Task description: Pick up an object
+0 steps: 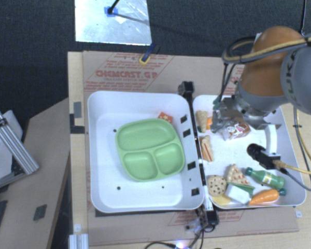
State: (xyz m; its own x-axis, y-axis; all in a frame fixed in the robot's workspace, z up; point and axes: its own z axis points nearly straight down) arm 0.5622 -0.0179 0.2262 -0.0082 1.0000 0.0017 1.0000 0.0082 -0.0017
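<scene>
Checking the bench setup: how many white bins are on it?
2. The left bin holds a green tray; the right bin holds toy food, partly hidden under the arm.

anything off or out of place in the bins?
One stray: a small red-orange block lies in the left bin behind the green divided tray, apart from the other toy food, which is piled in the right bin. No spill or damage is evident.

Brown cardboard sheet [125, 72] under the bins has red print, looks like "CHEMCAST GP". Smaller red lines around it are too blurred to read.
</scene>
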